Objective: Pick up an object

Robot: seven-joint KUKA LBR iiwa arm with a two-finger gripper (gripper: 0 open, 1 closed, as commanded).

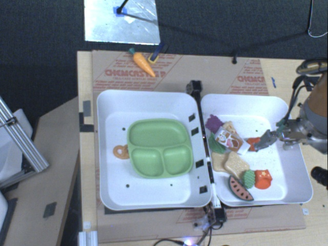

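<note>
One gripper [262, 140], mine, hangs low in the right bin [294, 188]; finger spacing cannot be determined. Packet [230, 139] just left; slice [240, 188] below.

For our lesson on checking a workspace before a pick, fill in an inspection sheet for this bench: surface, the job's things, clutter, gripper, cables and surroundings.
Surface: brown cardboard sheet under two shallow white bins, left bin and right bin.
Job's things: right bin holds a purple toy piece, a printed snack packet, a tan toast slice, a watermelon slice toy and an orange-red toy.
Clutter: green divided plastic plate and brown pretzel toy in left bin; orange toy carrot on the cardboard.
Gripper: gripper low over right bin, beside the packet; nothing seen held.
Cables: dark cable across the floor.
Surroundings: silver foil sheet, dark carpet.
</note>
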